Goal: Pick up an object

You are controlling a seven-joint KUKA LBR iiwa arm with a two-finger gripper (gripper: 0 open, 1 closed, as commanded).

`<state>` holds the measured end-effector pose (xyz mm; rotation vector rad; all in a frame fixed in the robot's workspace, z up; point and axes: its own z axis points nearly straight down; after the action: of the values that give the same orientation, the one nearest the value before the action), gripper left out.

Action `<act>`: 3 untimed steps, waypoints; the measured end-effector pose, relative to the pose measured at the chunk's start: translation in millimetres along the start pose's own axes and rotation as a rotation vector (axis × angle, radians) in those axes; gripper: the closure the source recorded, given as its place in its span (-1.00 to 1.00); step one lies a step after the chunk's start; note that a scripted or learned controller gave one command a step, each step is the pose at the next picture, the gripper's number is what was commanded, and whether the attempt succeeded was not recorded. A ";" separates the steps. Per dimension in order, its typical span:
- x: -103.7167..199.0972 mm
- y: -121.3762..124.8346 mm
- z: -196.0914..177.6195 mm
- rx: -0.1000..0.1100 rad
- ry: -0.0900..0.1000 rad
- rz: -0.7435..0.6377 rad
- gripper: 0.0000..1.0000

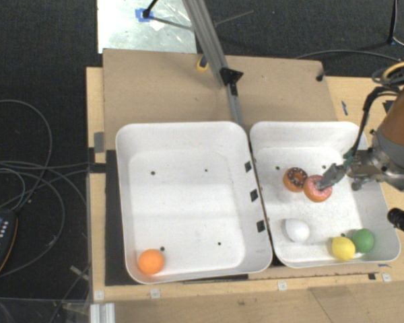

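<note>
My gripper [331,176] reaches in from the right and sits low in the right bin [323,132], its tip at the upper right edge of a pink frosted donut [316,190]. A brown sprinkled donut [295,179] lies just left of the pink one, touching it. Nearer the front of the same bin lie a white ball [297,231], a yellow lemon [343,248] and a green ball [363,239]. An orange [151,262] rests in the front left corner of the left bin [182,134].
A grey metal pole [212,42] slants across the bench behind the bins. The arm's body [398,140] and its cables hang over the right bin's right rim. Black clips [253,195] sit along the wall between the bins.
</note>
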<state>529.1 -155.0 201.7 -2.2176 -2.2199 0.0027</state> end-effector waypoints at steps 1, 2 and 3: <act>-4.1 8.9 54.2 0.000 0.000 0.001 -1.00; -3.6 8.4 106.6 0.000 0.000 0.001 -1.00; -4.5 10.3 93.0 -0.007 -0.002 0.000 1.00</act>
<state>539.1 -159.4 108.7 -2.2224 -2.2245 -0.0028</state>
